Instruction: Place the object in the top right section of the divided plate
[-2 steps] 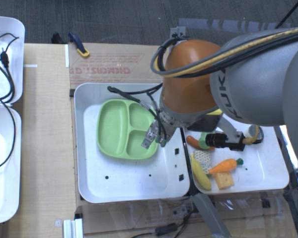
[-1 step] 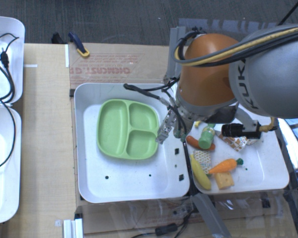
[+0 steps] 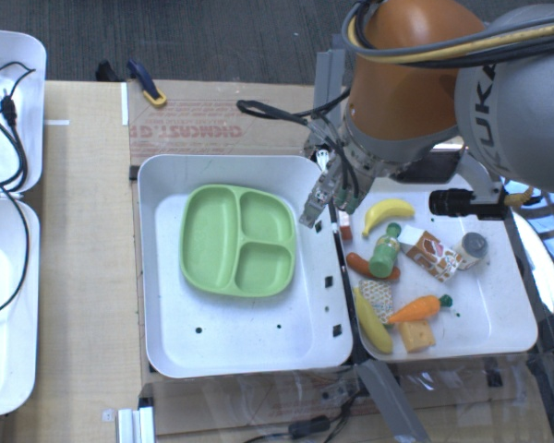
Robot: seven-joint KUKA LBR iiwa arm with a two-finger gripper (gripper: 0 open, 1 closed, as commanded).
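A green divided plate (image 3: 238,241) lies in the left white bin (image 3: 166,330); its top right section (image 3: 263,218) holds nothing. My gripper (image 3: 328,210) hangs over the wall between the two bins, just right of the plate's upper right corner. It stands open, and I see nothing between its fingers. In the right bin (image 3: 499,330) lie a small banana (image 3: 388,213), a green bottle (image 3: 385,252), a red sausage (image 3: 360,265), a small carton (image 3: 432,254), a carrot (image 3: 415,308), a second banana (image 3: 371,321) and an orange block (image 3: 417,337).
The arm's orange band (image 3: 415,53) and grey body cover the right bin's back edge. A grey round piece (image 3: 474,245) sits at the right bin's right side. Cardboard (image 3: 212,123) lies behind the left bin. White trays with black cables (image 3: 5,155) stand at far left.
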